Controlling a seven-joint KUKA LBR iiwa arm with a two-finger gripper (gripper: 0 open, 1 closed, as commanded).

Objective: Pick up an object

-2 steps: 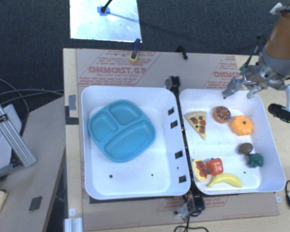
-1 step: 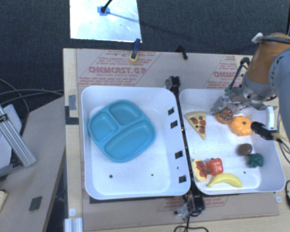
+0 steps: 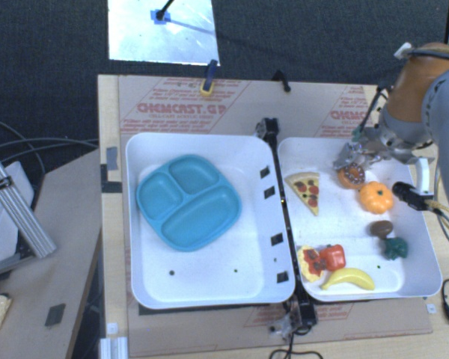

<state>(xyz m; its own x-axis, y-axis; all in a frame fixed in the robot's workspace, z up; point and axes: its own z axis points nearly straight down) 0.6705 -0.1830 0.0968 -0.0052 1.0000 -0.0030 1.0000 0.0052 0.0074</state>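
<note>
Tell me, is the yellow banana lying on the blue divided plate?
No, the yellow banana lies in the right white bin, while the blue divided plate sits in the left bin.

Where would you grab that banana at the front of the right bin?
Probably across the middle of the banana, coming straight down from above. It lies flat with its long curve running left to right, so its narrow width suits two fingers. The red toy touches its upper left, so keep right of it.

bench (image 3: 179,99) bears two white bins (image 3: 209,275), side by side.
</note>
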